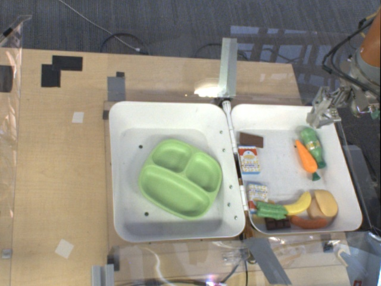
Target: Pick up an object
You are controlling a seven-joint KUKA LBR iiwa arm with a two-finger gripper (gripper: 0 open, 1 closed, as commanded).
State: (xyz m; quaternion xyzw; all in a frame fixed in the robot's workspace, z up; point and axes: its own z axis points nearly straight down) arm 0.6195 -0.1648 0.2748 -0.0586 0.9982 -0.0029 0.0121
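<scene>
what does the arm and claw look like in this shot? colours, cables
The claw is bare silver-grey metal with angular, bracket-like parts. Above it, at the frame's right edge, sits the grey wrist with an orange band. Thin black cables loop alongside the wrist. No markings are legible.

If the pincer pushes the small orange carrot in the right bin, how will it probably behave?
The small orange carrot looks tapered and rounded, so it would likely roll or pivot rather than slide straight. It looks like a plastic toy, so probably stiff and light. It lies against the green bottle-shaped toy, which may shift too. The pincer is above both.
</scene>
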